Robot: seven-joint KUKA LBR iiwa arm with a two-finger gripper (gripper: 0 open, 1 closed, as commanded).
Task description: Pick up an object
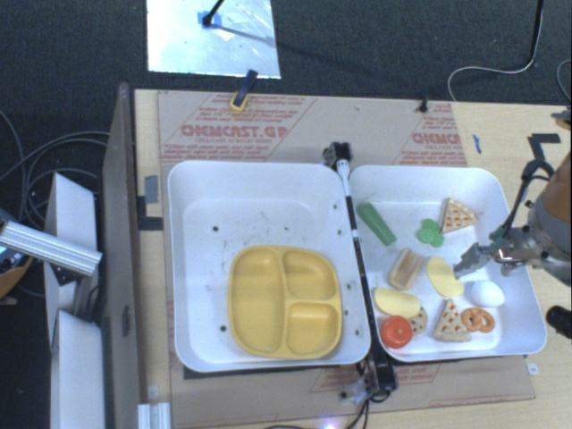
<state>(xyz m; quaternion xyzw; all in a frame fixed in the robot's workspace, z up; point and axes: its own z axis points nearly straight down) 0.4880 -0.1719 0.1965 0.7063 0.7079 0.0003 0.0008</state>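
Observation:
The right bin (514, 206) holds several toy foods. A green cylinder (376, 222), a small green piece (430, 232) and a waffle-patterned wedge (457, 214) lie toward the back. A tan bread piece (405, 268), a yellow oval (444, 276) and a white egg (486, 292) lie in the middle. A yellow lump (397, 302), a red tomato (396, 331), a second wedge (450, 321) and a pretzel (479, 320) lie at the front. My gripper (474, 258) reaches in from the right edge, just above the egg and right of the yellow oval. Nothing is lifted.
The left bin (206, 195) holds a yellow three-compartment tray (286, 300). A black divider rail (353, 231) runs between the bins. Cardboard (295, 123) lies under both bins. Cables hang at the back right and lie at the left.

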